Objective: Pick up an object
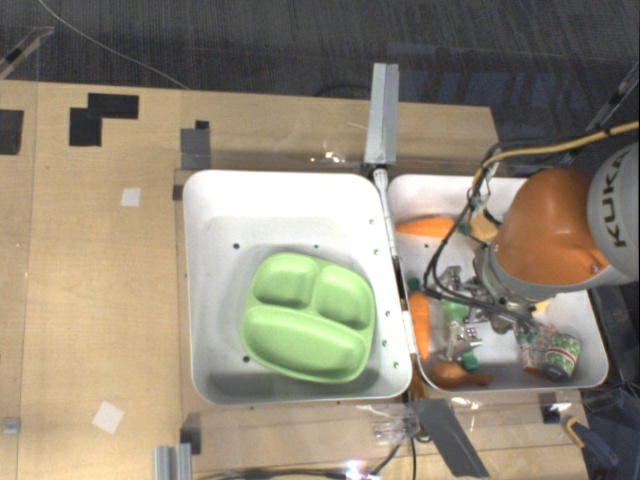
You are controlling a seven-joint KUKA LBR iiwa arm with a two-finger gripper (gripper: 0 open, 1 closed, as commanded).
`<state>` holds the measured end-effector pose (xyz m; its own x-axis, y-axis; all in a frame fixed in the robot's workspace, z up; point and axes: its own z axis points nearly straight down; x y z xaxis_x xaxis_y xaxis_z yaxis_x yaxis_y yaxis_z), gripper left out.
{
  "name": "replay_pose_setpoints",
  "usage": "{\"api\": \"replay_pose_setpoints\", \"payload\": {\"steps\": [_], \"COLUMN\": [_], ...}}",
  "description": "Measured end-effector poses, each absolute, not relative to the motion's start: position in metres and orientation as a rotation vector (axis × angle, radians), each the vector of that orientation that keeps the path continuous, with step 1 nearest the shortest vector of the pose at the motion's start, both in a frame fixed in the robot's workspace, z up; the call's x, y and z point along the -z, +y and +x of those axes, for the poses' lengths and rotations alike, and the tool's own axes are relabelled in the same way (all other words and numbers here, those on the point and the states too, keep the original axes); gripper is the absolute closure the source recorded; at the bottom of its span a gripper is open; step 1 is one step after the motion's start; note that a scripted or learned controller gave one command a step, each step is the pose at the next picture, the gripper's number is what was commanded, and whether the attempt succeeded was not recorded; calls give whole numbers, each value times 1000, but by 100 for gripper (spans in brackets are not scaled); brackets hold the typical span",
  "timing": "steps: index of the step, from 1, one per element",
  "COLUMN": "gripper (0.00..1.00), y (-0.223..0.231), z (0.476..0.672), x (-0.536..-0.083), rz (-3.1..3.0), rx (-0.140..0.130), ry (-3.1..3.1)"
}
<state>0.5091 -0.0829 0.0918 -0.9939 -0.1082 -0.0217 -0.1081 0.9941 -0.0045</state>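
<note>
The right bin holds several small items. An orange carrot-like piece lies near its far left, and another orange carrot runs along its left wall. A brown-orange piece sits at the front. A printed can lies at the front right. My gripper hangs low inside this bin, over a green item in the middle. The orange wrist band covers much of the bin.
The left bin holds a green three-compartment plate. A metal post stands behind the divider between the bins. Cables loop over the arm at the right.
</note>
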Motion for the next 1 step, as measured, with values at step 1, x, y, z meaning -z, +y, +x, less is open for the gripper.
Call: {"api": "replay_pose_setpoints", "payload": {"steps": [1], "gripper": [0], "y": [-86], "z": [507], "x": [-92], "rz": [62], "rx": [3], "ry": [3120]}}
